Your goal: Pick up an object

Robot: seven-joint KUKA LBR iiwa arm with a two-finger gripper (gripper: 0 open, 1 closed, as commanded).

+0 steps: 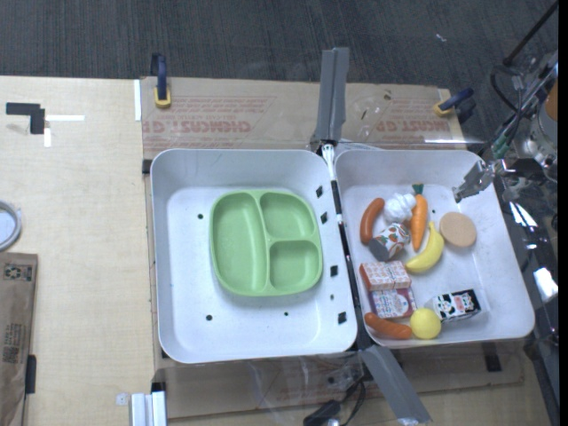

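The right bin (497, 322) holds several toy foods. Among them are a red sausage (372, 218), a white garlic bulb (399, 205), a carrot (419, 221), a banana (429, 252) and a round tan biscuit (458, 230). Nearer the front lie a pink box (388, 288), a black-and-white milk carton (458, 305), a lemon (426, 324) and a second sausage (387, 327). My gripper (469, 187) hangs over the bin's far right corner, just above and right of the biscuit, with nothing seen in it.
The left bin (177, 264) bears a green divided plate (266, 242). A grey post (333, 96) rises behind the wall between the bins. Clamps (160, 82) hold the cardboard at the back. Cables and the arm crowd the right edge.
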